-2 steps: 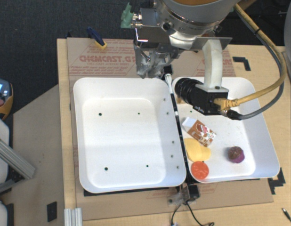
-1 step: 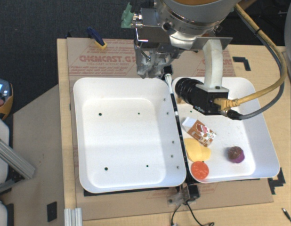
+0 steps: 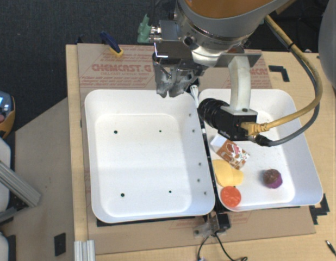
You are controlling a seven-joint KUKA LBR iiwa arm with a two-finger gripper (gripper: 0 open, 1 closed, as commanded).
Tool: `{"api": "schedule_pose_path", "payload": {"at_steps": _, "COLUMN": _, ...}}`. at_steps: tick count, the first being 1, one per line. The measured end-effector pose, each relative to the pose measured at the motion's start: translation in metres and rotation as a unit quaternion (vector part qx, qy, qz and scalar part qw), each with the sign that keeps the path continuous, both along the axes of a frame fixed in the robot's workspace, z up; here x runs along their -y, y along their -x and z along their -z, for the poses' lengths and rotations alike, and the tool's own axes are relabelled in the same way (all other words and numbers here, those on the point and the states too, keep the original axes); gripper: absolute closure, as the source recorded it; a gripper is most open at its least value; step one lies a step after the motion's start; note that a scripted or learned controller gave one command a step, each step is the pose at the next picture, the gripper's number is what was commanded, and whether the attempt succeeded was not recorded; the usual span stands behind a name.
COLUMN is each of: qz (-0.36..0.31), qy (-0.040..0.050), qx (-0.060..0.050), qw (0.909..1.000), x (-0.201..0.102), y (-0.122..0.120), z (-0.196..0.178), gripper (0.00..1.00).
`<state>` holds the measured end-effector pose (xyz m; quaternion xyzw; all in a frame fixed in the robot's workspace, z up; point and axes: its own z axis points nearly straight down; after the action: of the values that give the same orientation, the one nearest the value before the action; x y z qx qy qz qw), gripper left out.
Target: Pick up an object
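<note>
Two white bins (image 3: 141, 162); one packet (image 3: 231, 153); one yellow (image 3: 228, 174), orange (image 3: 230, 197), purple piece (image 3: 272, 178).

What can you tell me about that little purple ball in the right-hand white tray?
The small round purple object looks like a toy fruit, perhaps a plum or a fig, with a dull, slightly mottled dark purple skin and a paler patch on top. It sits by itself on the floor of the right white bin, toward that bin's near right corner. Nothing touches it: the round orange-red object and the pale yellow object lie apart to its left, and the gripper is far off, at the bins' far edge.
</note>
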<state>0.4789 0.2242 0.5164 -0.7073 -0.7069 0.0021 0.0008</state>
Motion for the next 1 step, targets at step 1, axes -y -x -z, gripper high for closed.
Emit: {"api": "schedule_pose_path", "payload": {"at_steps": 1, "qz": 0.001, "qy": -0.0014, "qx": 0.005, "qw": 1.0, "x": 0.0, "y": -0.0755, "z": -0.0192, "gripper": 1.0}}
